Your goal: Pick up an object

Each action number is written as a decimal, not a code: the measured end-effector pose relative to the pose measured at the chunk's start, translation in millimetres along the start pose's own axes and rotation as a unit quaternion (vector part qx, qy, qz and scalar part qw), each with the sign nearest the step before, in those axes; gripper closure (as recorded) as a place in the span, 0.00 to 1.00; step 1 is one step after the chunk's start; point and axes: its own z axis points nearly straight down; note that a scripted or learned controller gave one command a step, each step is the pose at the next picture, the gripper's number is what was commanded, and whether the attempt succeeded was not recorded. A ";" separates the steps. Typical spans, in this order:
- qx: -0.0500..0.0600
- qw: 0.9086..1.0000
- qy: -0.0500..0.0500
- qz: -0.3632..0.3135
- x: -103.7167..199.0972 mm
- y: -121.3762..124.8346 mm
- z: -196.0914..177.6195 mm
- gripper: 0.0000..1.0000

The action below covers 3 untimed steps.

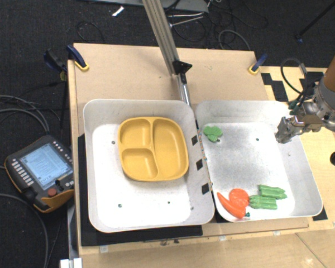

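Approach step: the end effector (285, 130) hovers over the right bin's (251, 161) right edge, grip state unclear. Next, descend toward the bean pods (268, 197).

Tan tabletop (128, 77), bare wood at the far side. Two shallow white bins sit on it side by side, touching at the middle: left bin (100, 166), right bin (301, 172). A dark mat (84, 228) shows under the left bin's near and left edges. Blue-and-yellow clamps grip the far corners, one at left (77, 57), one at right (258, 64). A checkered marker board (279, 85) lies at the right edge.
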 end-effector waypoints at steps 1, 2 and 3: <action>0.001 1.000 0.000 0.000 43.8 10.2 4.5 1.00; 0.002 1.000 0.001 0.000 92.5 19.1 15.2 1.00; 0.001 1.000 0.001 -0.001 148.8 30.3 20.1 1.00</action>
